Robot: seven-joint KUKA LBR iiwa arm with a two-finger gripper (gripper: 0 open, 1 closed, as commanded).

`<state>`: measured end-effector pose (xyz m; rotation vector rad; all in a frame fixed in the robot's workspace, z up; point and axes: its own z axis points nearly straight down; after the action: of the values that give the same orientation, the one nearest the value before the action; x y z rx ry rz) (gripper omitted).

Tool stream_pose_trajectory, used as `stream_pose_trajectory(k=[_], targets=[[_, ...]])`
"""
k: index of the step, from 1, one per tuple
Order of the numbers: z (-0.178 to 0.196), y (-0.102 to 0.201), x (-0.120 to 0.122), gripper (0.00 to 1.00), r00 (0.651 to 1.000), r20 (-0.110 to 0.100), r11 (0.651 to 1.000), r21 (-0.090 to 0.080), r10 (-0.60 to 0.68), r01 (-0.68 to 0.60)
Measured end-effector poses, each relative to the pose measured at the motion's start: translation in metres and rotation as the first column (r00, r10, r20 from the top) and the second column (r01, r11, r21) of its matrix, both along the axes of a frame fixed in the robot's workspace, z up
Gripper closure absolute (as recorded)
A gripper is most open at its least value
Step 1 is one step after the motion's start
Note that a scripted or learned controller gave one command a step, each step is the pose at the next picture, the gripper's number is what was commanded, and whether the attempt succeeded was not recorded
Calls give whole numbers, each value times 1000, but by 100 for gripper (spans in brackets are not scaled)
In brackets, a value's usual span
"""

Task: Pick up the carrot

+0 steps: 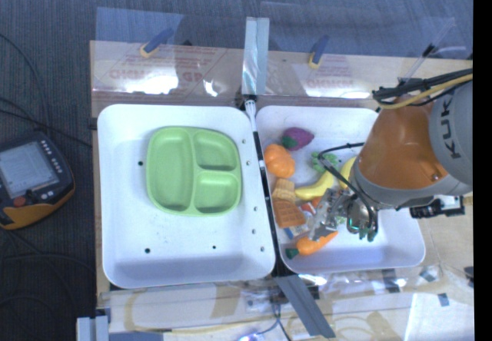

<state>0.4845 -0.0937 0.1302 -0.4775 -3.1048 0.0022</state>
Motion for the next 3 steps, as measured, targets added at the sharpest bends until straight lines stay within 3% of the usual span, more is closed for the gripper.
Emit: stream_pose_trajectory(k=[1, 2, 3], targets=[[175, -9, 1, 100, 936, 7, 936, -3, 352, -352], [172, -9, 1, 0, 936, 2, 936, 1, 352, -352], [49, 30, 3, 0, 899, -7, 899, 7, 437, -437]])
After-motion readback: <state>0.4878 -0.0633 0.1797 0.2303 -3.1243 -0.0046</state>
